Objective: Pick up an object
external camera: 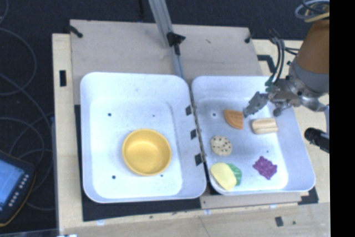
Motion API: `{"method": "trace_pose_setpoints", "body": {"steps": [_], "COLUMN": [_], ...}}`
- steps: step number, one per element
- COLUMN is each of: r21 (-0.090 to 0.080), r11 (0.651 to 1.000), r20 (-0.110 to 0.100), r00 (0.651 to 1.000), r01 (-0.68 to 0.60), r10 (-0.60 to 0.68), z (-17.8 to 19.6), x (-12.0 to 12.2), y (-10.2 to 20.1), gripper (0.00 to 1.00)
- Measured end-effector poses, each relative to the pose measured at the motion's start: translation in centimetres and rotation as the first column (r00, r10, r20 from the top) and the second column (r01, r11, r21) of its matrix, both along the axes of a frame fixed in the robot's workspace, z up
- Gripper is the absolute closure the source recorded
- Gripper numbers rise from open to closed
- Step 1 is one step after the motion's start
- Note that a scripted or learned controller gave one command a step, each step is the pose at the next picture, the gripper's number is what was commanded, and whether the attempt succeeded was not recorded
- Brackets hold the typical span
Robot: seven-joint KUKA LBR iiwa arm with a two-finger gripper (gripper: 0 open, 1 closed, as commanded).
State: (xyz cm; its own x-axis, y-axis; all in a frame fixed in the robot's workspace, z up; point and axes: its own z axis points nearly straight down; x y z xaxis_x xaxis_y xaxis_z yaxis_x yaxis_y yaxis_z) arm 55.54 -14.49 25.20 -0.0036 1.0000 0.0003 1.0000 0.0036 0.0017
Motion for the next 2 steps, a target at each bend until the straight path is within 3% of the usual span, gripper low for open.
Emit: {"method": "trace_pose_setpoints", "body": {"steps": [1, 2], "r21": [0.000, -0.003], "r11": [1.000, 1.000], "r20": [0.000, -0.004], "r00": [1.000, 1.000], "r01": [0.001, 0.006], "r10": [-0.001, -0.006], "z": [0.0, -4.2], "x": [0.0, -0.2], "y": [0.0, -0.2], "gripper": [0.00, 0.00]}}
